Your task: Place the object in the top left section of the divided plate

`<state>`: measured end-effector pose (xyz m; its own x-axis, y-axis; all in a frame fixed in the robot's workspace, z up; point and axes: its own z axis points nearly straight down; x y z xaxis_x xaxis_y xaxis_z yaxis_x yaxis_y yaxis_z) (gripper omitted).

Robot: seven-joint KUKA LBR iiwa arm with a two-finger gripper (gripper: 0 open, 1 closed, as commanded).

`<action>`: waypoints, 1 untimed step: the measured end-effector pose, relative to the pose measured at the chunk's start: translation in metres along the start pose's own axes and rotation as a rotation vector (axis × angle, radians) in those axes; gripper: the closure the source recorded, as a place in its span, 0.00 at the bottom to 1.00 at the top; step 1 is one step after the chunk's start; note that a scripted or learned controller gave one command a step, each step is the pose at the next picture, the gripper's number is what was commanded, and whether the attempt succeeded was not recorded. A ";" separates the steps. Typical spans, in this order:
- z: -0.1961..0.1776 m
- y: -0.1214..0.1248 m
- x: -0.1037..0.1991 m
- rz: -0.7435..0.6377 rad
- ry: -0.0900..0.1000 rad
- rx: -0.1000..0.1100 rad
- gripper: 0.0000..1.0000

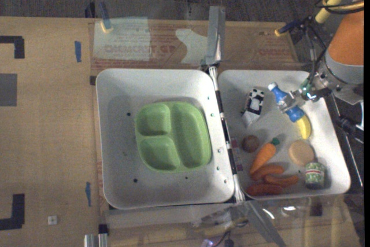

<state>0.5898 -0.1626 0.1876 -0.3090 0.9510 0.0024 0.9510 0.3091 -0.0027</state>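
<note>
The green divided plate (173, 136) lay in the left bin (110, 124), bare. The gripper (300, 95) hung over the right bin (341, 176), apparently touching a blue bottle (286, 102); its opening could not be told. Placement remained undone.

The plate (173, 136) is green, with three sections: two smaller ones on its left side, one above the other, and a long one on its right. It lies flat near the middle of the left bin (115, 95), slightly turned. All its sections are bare.
</note>
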 end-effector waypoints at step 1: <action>-0.017 0.047 0.060 -0.165 -0.003 -0.002 1.00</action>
<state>0.6159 -0.0908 0.2042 -0.4613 0.8872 -0.0007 0.8872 0.4613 -0.0002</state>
